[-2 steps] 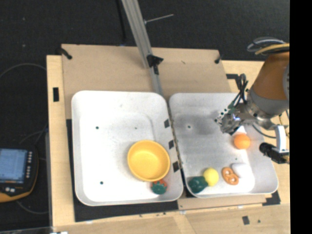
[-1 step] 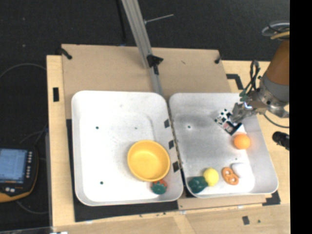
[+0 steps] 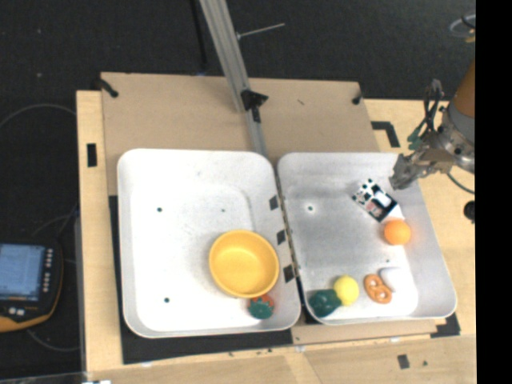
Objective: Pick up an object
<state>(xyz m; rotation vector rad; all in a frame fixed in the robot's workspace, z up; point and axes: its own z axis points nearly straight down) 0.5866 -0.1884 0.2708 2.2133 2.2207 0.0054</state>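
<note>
My gripper (image 3: 407, 170) hangs over the far right rim of the right bin (image 3: 320, 184), just up and right of a black-and-white patterned block (image 3: 374, 198). An orange ball (image 3: 396, 232) lies right below that block. Along the right bin's near edge sit a green object (image 3: 324, 301), a yellow ball (image 3: 346, 289) and an orange ring-shaped piece (image 3: 378, 288). In the left bin (image 3: 168, 190) a yellow bowl (image 3: 244, 262) rests near the front right, with a small teal-and-red object (image 3: 261, 307) beside it.
A slanted metal pole (image 3: 228, 54) rises from behind the seam between the bins. A handheld pendant with a blue screen (image 3: 24, 282) lies off the bench at the left. The bench's brown board (image 3: 224, 110) stretches behind the bins.
</note>
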